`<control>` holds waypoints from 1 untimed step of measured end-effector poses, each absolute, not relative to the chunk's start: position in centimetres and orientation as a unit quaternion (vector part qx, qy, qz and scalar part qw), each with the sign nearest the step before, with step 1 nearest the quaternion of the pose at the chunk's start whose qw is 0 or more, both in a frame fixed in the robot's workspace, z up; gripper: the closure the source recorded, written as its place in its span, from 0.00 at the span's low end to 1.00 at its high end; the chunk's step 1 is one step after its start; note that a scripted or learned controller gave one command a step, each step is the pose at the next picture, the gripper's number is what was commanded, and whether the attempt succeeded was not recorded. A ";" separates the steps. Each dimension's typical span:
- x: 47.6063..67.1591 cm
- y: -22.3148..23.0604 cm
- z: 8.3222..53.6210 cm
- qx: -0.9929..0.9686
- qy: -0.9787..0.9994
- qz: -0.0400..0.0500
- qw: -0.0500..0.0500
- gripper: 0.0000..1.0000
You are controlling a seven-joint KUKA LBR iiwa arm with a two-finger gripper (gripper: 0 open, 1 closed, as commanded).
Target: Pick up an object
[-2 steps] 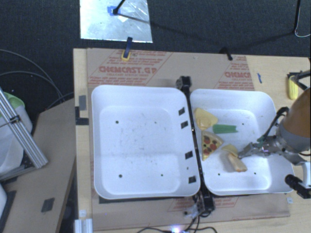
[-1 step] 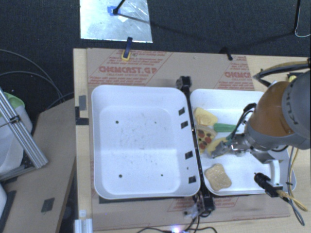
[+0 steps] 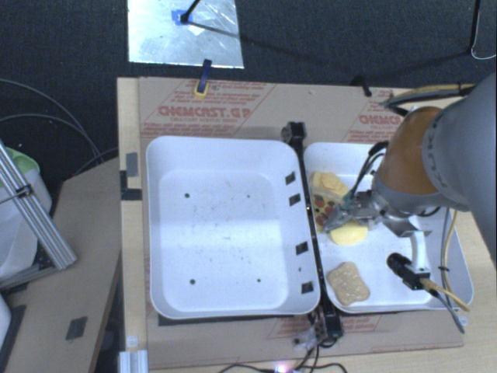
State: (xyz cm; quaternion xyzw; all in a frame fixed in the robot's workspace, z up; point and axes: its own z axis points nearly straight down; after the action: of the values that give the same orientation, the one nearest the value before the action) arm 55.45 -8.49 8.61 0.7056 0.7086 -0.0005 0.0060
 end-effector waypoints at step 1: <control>55.3 -8.5 9.6 0.706 0.708 0.001 0.003 1.00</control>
State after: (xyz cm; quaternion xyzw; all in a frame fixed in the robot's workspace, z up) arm 55.35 -8.45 9.60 0.7062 0.7080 0.0008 0.0029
